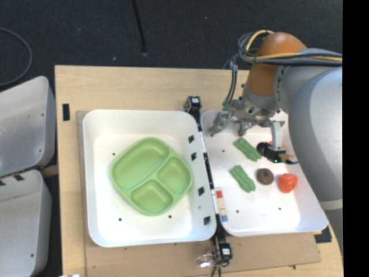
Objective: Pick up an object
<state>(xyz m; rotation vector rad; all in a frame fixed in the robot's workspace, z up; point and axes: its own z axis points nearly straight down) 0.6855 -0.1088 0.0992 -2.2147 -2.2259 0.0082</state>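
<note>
In the camera view the grey arm (311, 103) comes in from the picture's right, and its claw (229, 126) hangs over the far end of the right bin (259, 215), close to the wall that bin shares with the left bin (86, 154). From this slant I cannot tell whether the claw is open or closed, and nothing is seen gripped in it.

All the loose things lie on the near side of the claw, on the right bin's floor. The upper green piece (247, 149) is the closest: it lies just below the claw in the picture and a little to the right, apart from it and set on a slant. The lower green piece (242, 178) lies farther down from the claw, in line with the first piece and also slanted. The brown round thing (264, 176) is down and to the right of the claw, just beside the lower green piece. The red thing (287, 182) is the farthest from the claw, further right again, next to the brown one.

Well to the left of the claw and lower in the picture, across the shared wall, a green divided plate (151, 175) lies flat in the left bin. Both bins rest on the pale wooden desk (132, 88).
</note>
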